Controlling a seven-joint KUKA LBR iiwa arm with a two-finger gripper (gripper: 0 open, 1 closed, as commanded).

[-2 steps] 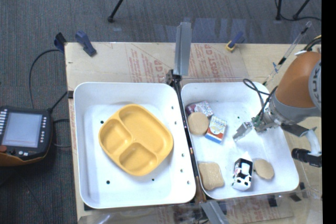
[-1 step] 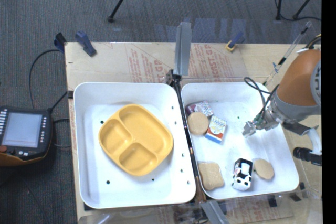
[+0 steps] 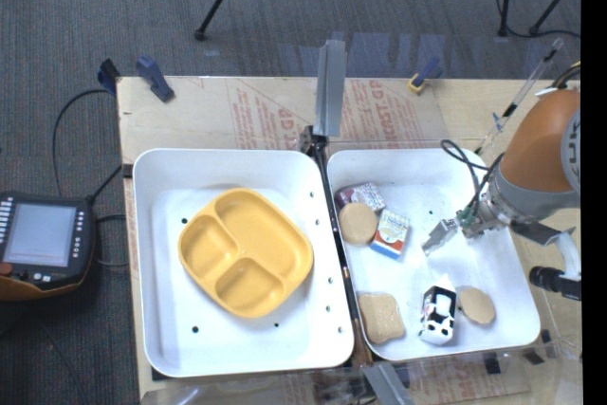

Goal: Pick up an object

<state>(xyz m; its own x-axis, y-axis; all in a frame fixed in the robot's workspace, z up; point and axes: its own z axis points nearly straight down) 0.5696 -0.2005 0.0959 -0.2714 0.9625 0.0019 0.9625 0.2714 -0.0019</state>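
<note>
Pincer (image 3: 438, 238) over right bin (image 3: 417, 168) (clutter around), juice carton (image 3: 390, 233) beside

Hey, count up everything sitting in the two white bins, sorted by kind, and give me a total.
Yellow divided plate: 1
Round tan cookies: 2
Tan bread slice: 1
Small carton: 1
Purple packet: 1
Black-and-white cow toy: 1
Total: 7

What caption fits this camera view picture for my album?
Robot pincer hovers over right bin of toy snacks; yellow tray waits left.
</note>
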